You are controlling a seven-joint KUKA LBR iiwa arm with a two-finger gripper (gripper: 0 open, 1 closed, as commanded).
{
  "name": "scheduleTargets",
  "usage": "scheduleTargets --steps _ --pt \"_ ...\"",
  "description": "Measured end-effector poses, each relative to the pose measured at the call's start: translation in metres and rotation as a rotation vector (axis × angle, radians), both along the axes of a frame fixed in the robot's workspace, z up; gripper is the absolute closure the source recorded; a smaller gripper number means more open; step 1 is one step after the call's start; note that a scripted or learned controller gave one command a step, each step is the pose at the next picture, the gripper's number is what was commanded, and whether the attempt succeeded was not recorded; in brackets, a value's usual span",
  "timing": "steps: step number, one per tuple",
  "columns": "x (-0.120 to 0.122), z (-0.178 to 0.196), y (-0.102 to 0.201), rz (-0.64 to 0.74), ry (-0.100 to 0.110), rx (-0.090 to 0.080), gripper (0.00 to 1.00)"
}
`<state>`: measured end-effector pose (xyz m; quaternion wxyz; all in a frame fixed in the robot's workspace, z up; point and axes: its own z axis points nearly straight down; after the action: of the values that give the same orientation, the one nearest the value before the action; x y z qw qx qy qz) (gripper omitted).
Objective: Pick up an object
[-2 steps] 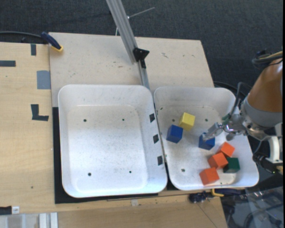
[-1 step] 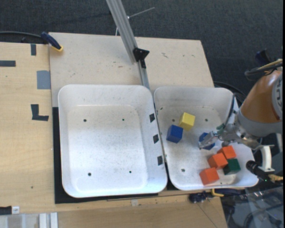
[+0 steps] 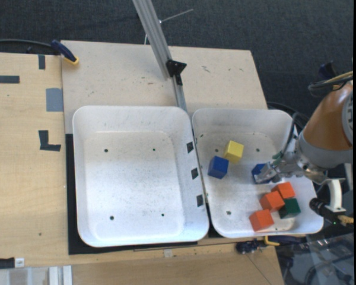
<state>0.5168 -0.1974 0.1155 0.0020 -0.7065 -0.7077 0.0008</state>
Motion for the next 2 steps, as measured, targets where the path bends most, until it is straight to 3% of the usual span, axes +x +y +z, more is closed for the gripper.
scheduleTargets --steps 2 --pt "0.006 0.114 0.004 0.0 -0.008 -0.003 1.0"
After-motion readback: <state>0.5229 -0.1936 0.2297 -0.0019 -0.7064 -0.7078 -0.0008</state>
